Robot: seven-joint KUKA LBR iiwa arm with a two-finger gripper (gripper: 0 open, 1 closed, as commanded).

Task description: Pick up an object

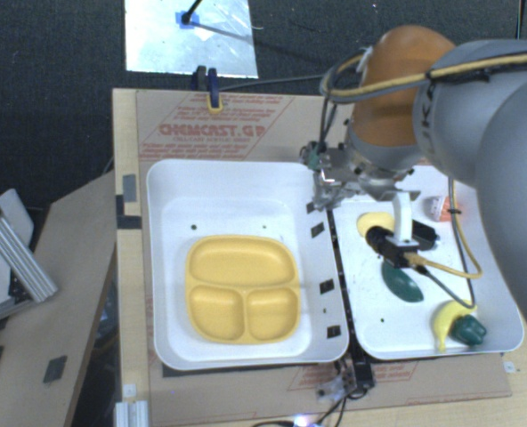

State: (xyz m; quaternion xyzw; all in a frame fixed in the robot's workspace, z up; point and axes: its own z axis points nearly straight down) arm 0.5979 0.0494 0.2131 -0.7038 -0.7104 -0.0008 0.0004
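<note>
The claw (328,180) hangs over the far end of the wall where the left bin (166,238) and the right bin (495,332) meet, and whether it is released or clenched cannot be told from here; nothing is seen in its grasp. The loose things all lie in the right bin, to the right of the claw and nearer the front edge. Closest to it is a yellow lump (371,223), near but apart from the claw. It is partly covered by the robot's own gear, so its long axis cannot be told. Farther forward lies a green oval (404,285), flat on the bin floor, its long axis slanting from the upper left to the lower right of the view. Well apart from the claw, by the bin's front right corner, is a yellow banana (441,321). It is gently curved, its long axis runs nearly front to back, and one tip points at the front wall. A dark green piece (469,330) lies against its right side. A small orange and white item (434,207) sits by the arm, half hidden. In the left bin a yellow divided plate (242,289) lies flat, well to the left of and in front of the claw.
</note>
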